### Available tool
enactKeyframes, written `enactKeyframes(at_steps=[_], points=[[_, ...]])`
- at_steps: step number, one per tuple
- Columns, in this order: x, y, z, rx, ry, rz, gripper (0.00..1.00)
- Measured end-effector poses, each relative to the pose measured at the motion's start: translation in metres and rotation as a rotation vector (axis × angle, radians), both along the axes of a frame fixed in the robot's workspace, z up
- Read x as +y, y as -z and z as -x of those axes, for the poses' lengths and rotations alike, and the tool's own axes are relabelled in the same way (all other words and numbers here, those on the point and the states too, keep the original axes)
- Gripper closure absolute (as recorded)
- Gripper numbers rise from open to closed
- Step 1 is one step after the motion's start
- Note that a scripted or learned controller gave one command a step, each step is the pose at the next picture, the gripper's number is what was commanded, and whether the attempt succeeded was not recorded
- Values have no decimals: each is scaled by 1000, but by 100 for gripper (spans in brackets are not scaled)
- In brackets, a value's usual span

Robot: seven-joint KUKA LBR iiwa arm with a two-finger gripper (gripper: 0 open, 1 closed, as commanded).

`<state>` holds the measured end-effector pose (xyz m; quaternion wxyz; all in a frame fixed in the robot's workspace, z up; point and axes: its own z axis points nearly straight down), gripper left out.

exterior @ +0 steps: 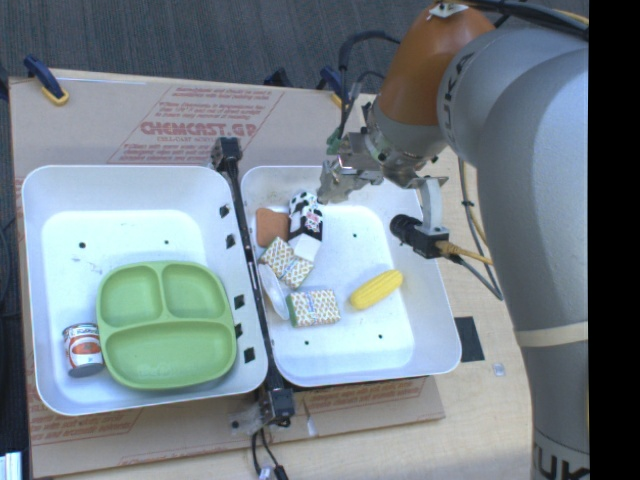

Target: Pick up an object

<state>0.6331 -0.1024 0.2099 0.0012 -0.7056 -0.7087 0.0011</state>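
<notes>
You see the gripper [336, 176] poised at the right bin's [430, 308] far rim; whether it is released or clenched cannot be told. The black-and-white toy [305, 211] sits just below and left of it, its long axis roughly upright in view.

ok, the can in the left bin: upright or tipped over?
Tipped. The can lies on its side in the left bin, at the near left corner beside the green tray, its label facing up.
</notes>
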Motion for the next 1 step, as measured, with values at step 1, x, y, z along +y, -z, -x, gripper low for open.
enactKeyframes(at_steps=[1], points=[[50, -10, 62, 0, -3, 0, 100]])
